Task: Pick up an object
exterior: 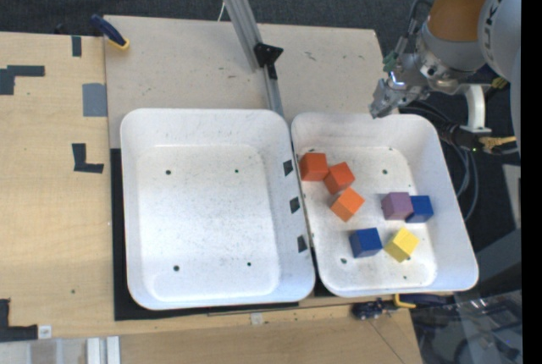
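With the gripper (383,102) above the right bin's (449,176) far rim, its state unreadable, you want to target the lone blue cube (365,241).

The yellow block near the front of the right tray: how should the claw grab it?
From straight above, pinching two opposite flat sides of the yellow block. It sits turned cornerwise, so the claw should probably twist to match; its sides toward the front rim look freer than those facing the blue blocks.

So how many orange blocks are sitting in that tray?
3, all in the right bin: one orange block near its left wall, a second touching it, a third just below. None seem hidden.
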`<state>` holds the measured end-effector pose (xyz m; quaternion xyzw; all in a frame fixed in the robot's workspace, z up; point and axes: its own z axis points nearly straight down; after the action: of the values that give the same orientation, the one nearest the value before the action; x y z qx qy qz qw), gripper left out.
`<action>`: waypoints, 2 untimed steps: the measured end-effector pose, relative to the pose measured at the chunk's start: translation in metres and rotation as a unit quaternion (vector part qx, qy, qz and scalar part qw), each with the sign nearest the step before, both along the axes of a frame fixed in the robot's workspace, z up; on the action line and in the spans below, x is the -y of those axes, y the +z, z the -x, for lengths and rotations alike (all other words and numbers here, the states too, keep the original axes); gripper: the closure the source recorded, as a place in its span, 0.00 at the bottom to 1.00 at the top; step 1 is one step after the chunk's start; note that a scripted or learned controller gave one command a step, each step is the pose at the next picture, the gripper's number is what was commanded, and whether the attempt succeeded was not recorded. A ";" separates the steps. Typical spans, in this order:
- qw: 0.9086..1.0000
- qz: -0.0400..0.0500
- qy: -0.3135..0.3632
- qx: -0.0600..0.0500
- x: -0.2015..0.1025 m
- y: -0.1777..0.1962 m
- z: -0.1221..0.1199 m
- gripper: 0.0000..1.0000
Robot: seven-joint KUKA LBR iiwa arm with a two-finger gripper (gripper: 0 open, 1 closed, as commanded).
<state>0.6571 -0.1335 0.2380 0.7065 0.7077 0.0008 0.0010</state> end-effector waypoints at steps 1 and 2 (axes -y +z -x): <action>1.000 -0.001 0.002 -0.002 -0.057 -0.011 0.001 1.00; 1.000 -0.001 0.003 -0.002 -0.122 -0.014 0.000 1.00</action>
<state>0.6576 -0.0120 0.2235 0.7044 0.7098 0.0002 -0.0014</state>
